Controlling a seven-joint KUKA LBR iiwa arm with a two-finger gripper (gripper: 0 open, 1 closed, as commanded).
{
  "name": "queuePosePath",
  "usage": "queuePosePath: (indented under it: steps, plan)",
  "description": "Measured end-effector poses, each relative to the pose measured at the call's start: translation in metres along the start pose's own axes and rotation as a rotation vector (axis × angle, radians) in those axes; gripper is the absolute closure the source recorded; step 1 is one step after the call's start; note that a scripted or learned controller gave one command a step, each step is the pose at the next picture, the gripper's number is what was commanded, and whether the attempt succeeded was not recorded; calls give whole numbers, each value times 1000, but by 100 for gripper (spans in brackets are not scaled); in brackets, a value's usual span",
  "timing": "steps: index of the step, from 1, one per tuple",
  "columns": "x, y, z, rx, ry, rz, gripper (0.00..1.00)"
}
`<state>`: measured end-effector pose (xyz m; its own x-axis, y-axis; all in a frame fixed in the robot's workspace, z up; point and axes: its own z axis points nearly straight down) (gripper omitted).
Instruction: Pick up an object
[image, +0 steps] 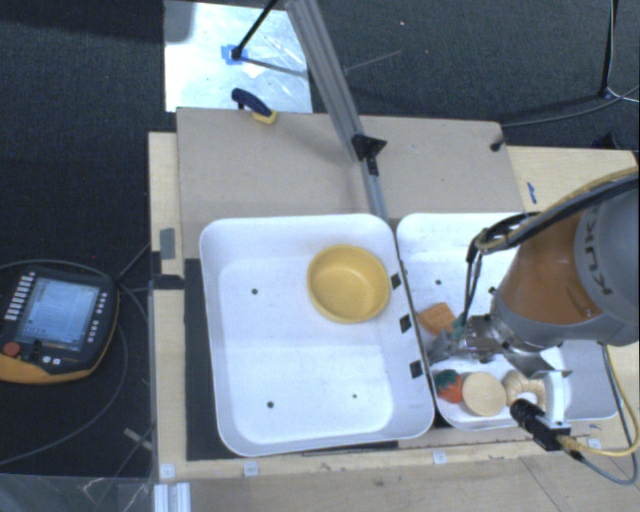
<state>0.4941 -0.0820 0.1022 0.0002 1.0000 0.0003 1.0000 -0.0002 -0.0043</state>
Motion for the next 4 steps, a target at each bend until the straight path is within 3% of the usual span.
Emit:
queuePosePath:
  steps: [1, 4]
  plan:
    - [0, 1, -13, -5, 0, 0, 100]
    - [1, -7, -159, -10, 0, -1, 100]
